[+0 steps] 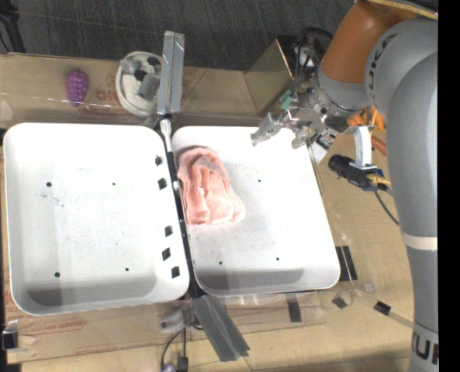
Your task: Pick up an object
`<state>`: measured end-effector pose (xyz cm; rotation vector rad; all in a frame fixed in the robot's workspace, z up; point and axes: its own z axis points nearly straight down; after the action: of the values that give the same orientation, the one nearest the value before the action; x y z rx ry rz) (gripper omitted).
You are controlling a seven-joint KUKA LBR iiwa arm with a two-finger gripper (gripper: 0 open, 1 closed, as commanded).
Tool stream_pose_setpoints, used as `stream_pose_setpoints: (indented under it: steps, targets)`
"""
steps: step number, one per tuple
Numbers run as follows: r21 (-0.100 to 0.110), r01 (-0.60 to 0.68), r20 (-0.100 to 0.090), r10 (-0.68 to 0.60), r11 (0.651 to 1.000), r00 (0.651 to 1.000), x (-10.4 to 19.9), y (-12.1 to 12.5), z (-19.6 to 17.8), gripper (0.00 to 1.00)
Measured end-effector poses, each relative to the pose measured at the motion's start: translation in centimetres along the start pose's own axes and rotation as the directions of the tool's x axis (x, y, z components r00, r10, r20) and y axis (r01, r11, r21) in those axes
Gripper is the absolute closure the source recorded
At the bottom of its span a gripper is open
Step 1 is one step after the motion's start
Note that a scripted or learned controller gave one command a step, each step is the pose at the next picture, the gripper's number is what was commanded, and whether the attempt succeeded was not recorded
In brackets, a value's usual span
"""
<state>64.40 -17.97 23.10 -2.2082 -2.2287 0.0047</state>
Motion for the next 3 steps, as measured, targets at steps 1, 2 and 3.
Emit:
stream_pose_setpoints:
  steps: [1, 2, 3]
  targets:
    - [-0.001, 0.104, 0.001, -0.104, 0.995, 0.995, 3.4, 1.3, 13.7, 0.00]
    - [-0.002, 0.280, 0.004, -0.280, 0.960, 0.960, 8.5, -0.3, 13.9, 0.00]
    - [-0.002, 0.352, 0.002, -0.352, 0.936, 0.936, 7.6, -4.6, 13.9, 0.00]
